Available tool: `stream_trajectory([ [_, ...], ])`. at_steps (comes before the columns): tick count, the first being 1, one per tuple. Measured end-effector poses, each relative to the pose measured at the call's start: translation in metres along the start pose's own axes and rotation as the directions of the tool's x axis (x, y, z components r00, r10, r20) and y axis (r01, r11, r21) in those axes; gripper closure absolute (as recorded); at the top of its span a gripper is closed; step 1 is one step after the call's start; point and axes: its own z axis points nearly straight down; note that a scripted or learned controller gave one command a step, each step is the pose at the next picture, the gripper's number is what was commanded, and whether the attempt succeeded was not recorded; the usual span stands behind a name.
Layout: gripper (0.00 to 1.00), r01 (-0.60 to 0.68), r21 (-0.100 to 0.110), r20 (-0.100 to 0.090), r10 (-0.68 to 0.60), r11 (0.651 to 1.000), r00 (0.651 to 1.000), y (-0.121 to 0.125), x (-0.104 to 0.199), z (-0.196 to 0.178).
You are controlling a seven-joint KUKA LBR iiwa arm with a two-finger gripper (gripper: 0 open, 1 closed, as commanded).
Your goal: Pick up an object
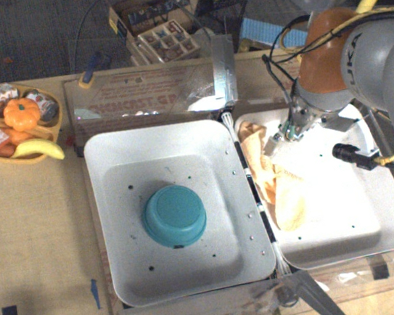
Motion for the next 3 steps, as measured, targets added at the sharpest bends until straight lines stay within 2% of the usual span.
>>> stream_trajectory([
  [1, 0.0, -0.14, -0.01, 0.003, 0.14, 0.99, 0.99, -0.06, 0.037, -0.007],
  [2, 0.0, -0.039, -0.002, 0.001, 0.039, 0.999, 0.999, 0.001, -0.001, 0.0],
  [3, 0.0, -0.181, -0.01, 0.002, 0.181, 0.983, 0.984, -0.068, 0.034, -0.029],
])
